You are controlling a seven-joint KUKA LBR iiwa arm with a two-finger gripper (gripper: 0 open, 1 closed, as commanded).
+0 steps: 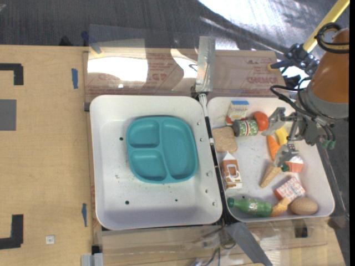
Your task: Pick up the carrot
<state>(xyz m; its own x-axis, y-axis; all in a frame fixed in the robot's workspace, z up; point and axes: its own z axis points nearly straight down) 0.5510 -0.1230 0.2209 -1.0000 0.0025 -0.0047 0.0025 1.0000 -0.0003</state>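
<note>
The carrot is a short orange piece lying in the middle of the right bin, beside a small yellow piece. My gripper hangs low over this spot, reaching in from the right under the orange-banded wrist. Its fingers are open: one grey fingertip points toward the bin's far side, the other toward the near side. The carrot sits just left of the line between them, and nothing is held.
The right bin is crowded with a green can, a tomato, a bread slice, a small carton, a cone, a red-and-white box, a green bottle and a brown egg. The left bin holds a teal divided plate.
</note>
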